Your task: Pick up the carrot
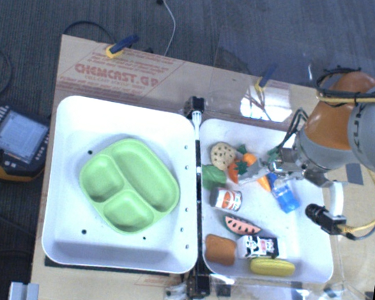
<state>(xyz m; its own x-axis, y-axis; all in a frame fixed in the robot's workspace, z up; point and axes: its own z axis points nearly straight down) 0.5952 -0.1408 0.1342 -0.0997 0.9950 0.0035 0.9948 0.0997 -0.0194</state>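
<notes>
Camera view: carrot in right bin, hand just above it

Camera view puts the carrot [250, 167] in the upper part of the right bin [311, 261], a small orange piece lying roughly level across the picture. Its green top sits toward the left, by the cookie [222, 155], and the orange tip runs right toward the hand [280, 166]. A second orange bit shows just right of it, under the hand, beside the blue bottle [285, 196]; I cannot tell if that is part of the carrot.

The hand hangs low over the bin's upper middle, at the carrot's right end. Whether it is wide, narrow or holding anything I cannot tell. The arm [343, 124] comes in from the right, its orange band above the wrist, bent downward over the bin's far corner.

Below the carrot lie a can [227, 200], a watermelon slice [242, 226], a brown loaf [220, 249], a milk carton [257, 246] and a yellow piece [272, 266]. The left bin [61, 232] holds a green tray [130, 185]. Both bins sit on the table [125, 76].
</notes>
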